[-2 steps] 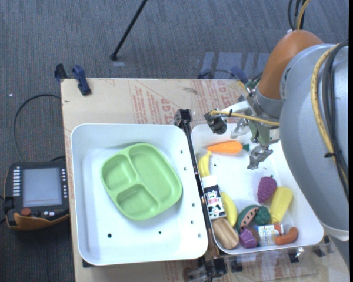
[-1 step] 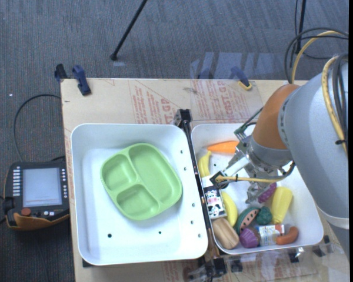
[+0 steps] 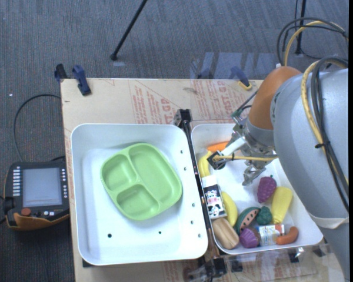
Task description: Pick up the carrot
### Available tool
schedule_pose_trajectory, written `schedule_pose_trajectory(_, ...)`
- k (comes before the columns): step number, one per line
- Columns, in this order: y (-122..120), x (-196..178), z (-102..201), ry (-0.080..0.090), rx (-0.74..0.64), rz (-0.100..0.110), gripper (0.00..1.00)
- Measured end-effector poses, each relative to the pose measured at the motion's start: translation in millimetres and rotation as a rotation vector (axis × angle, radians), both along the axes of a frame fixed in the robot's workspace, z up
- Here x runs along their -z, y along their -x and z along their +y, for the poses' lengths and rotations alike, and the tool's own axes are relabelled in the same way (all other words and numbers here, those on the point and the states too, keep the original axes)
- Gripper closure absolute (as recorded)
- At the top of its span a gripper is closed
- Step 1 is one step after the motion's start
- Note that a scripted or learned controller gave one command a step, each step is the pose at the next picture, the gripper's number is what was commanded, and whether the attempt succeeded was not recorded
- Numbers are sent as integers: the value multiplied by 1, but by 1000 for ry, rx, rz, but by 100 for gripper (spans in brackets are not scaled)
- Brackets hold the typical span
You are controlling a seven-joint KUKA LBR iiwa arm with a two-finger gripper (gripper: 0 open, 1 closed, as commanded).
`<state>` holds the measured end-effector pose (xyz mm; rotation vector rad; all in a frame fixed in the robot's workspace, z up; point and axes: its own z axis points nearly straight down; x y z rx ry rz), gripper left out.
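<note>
The tool [image 3: 251, 175] hangs over the right bin [image 3: 303, 215], near the carrot [image 3: 219, 146]. I cannot tell if it is spread or pressed together.

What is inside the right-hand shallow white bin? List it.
Toy food fills the right-hand white bin, including an orange carrot at the far end, purple grapes, a yellow corn cob and a brown bread loaf. The grey arm covers its far right part.

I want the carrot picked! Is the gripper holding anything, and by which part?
Nothing seems held. The gripper hangs over the right bin; the carrot lies apart, untouched.
</note>
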<state>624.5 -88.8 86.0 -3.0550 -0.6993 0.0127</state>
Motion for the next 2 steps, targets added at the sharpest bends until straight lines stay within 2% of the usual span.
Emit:
schedule_pose_trajectory(1, 1, -9, 2, -6, -5, 9, 100)
schedule_pose_trajectory(2, -8, -113, 60, 1, 224, -4, 100)
